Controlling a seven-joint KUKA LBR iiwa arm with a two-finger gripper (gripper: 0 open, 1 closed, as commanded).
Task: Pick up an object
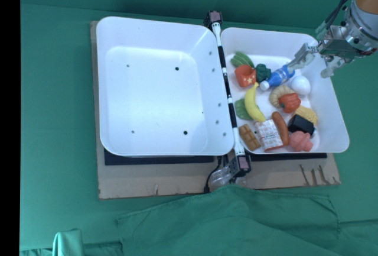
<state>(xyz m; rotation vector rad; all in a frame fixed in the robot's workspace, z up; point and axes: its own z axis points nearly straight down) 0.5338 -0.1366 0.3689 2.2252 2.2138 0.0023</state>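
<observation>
The right white bin [331,101] holds several toy foods. Among them are a yellow banana [254,104], a red pepper [245,75], a blue bottle [279,77], a white egg [300,85], a sausage [279,127] and a pink piece [301,141]. My gripper [316,62] hangs above the bin's far right corner, just right of the bottle and above the egg. Its fingers [302,56] are spread open with nothing between them.
The left white bin [118,36] sits beside the right one, joined at a black hinge strip [227,95]. Both rest on a cardboard sheet [147,187] over green cloth. A fold of cloth [236,219] lies at the front.
</observation>
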